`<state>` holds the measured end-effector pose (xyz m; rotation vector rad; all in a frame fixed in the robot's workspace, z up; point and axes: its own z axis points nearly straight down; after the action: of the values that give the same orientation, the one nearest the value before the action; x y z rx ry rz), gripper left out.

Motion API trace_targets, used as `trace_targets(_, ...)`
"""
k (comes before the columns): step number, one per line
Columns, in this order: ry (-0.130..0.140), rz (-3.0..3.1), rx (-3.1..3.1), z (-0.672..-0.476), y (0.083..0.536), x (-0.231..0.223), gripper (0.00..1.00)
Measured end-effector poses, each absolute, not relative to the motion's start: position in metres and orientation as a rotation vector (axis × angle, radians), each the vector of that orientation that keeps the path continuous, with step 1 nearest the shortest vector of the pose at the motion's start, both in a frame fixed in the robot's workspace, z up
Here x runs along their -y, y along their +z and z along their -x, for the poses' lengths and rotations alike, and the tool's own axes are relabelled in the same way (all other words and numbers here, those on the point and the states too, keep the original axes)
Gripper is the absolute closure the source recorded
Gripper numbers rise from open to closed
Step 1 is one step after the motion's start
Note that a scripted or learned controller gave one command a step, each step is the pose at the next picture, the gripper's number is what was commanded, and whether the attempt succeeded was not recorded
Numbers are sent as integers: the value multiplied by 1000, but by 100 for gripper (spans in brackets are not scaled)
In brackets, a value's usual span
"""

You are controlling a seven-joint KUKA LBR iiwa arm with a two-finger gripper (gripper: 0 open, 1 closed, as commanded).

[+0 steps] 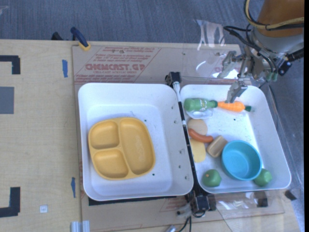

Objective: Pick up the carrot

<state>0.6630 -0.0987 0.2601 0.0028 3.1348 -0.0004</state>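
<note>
1. The arm comes in from the right and its gripper (235, 94) hangs over the far end of the right bin (275, 129), right above the carrot (231, 107). I'd call this the approach, just short of the grasp: the carrot lies on the bin floor and nothing lifts it yet.

2. From where I stand, the fingers are a blur of grey metal, so I cannot tell whether the gripper is spread or closed. Nothing I can see sits between them.

3. The carrot rests near the bin's far wall, just beside a green bottle (199, 104) on its left. Its long axis runs roughly left to right across the bin, the green top pointing right toward the bin's wall and the orange tip toward the bottle.

4. The next move, I'd judge, calls for a straight descent with the fingers set across that axis, closing on the orange middle, clear of the bottle.

5. The blue bowl (240, 159) and the sausage (200, 136) lie well apart from it, nearer me.
</note>
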Motion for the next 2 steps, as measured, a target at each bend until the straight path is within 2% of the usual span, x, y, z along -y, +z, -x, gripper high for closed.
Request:
trace_targets(1,2,4,-3146,-658,157,158,0)
trace_targets(2,-3,-327,-3123,-666,97,198,0)
